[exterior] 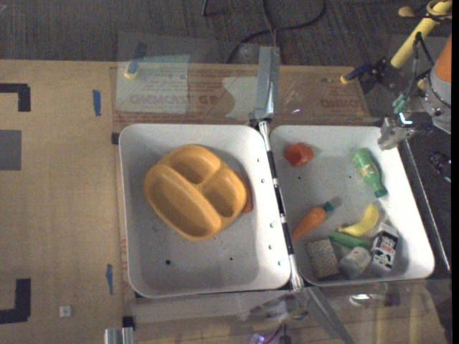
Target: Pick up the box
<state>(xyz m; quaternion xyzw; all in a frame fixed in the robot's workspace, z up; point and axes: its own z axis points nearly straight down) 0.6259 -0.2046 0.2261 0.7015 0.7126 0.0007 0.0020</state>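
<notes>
While the gripper (393, 131) hangs at the right bin's (412, 192) far right rim, fingers' spacing indiscernible, the box (385, 249) lies near-right, crowded against a banana (363, 222).

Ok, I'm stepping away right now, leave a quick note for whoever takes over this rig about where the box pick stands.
Claw: at the right white bin's far right corner, above the rim, carrying nothing; finger state unclear.
Small white box with dark printing: lying in that bin's near right corner, beside the yellow banana and a grey cylinder.
Done: nothing yet; box untouched.
Left: bring the claw over the box, descend, grasp, lift.
</notes>
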